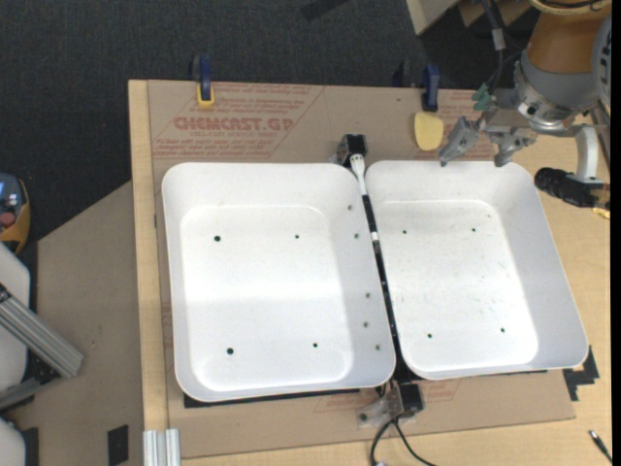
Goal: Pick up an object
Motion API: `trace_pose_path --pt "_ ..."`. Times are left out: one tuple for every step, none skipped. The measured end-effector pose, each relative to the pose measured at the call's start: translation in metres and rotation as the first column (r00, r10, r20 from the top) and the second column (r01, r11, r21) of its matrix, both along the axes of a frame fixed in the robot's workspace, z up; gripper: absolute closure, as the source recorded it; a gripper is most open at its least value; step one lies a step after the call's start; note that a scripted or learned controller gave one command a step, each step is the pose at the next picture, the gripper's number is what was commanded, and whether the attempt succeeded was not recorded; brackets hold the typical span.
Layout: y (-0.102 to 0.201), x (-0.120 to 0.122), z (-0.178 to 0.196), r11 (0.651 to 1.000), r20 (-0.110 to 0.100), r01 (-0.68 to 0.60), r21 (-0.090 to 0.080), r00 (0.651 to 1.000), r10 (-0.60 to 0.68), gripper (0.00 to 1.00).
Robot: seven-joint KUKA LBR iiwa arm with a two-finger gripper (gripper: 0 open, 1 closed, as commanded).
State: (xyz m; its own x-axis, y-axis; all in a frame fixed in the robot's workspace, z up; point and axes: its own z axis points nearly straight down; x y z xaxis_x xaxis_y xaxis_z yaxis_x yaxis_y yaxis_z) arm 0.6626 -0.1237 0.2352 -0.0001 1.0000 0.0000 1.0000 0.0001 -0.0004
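A small pale yellow rounded object (428, 130) lies on the cardboard board just beyond the far rim of the right bin (543, 260). My gripper (477, 152) hangs above that bin's far edge, a little right of the yellow object and apart from it. Its two fingers (453, 147) stand spread, so the gripper is open with nothing between them. The left bin (175, 260) lies beside the right one, and both show bare white floors with small dark dots.
Two blue clamps (204, 74) (430, 85) pin the board's far edge. A black fitting (351, 148) and strip run between the bins. A black part (568, 186) sits at the right, and cables (393, 411) lie at the front.
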Motion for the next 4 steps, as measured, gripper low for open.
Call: trace_pose_path --pt "-0.032 0.005 0.028 1.000 0.005 0.001 -0.002 1.000 -0.001 0.00" --pt "-0.031 0.005 0.038 1.000 0.006 -0.001 -0.003 1.000 0.001 1.00" --pt "-0.037 -0.002 0.079 1.000 0.006 0.000 -0.002 1.000 0.000 1.00" --pt "0.036 0.004 0.037 1.000 -0.003 -0.004 0.001 1.000 0.004 1.00"
